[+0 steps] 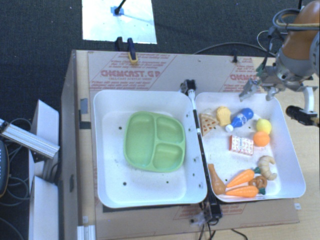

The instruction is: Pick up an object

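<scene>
The hand (261,89) hangs over the far rim of the right bin (295,176), fingers spread apart, nothing between them. Just below it lies the blue bottle (241,119); beyond that the orange ball (261,138) and two carrots (242,182). Well off to its left, the green tray (154,141).

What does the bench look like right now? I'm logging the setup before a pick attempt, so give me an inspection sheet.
Surface: two white bins side by side on a board.
Job's things: right bin holds blue bottle, lemon, orange, carrots, red-white box, waffle wedge.
Clutter: green divided plate in left bin.
Grippers: claw above right bin's far edge, holding nothing visible.
Cables: black cable behind the board.
Surroundings: dark carpet, white sheet.
</scene>
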Robot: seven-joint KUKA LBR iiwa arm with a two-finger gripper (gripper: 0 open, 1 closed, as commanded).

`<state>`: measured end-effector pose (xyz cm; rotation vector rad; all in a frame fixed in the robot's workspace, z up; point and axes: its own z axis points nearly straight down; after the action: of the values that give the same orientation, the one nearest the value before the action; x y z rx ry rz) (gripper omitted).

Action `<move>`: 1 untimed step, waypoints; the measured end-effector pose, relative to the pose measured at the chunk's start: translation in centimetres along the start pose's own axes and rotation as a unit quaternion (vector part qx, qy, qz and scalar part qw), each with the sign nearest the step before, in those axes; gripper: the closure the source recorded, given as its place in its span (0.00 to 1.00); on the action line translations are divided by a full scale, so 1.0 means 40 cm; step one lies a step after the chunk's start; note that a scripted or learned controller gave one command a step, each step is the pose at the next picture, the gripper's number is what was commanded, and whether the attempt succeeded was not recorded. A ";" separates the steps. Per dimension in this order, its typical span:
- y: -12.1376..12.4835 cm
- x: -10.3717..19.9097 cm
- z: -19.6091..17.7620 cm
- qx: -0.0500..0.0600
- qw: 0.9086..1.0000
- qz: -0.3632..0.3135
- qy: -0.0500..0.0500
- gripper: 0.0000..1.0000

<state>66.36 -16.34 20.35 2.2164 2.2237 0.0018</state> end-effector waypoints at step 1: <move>0.003 0.045 0.234 -0.005 1.000 -0.001 -0.001 0.00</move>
<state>66.48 -14.55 11.01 2.2071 2.2195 0.0111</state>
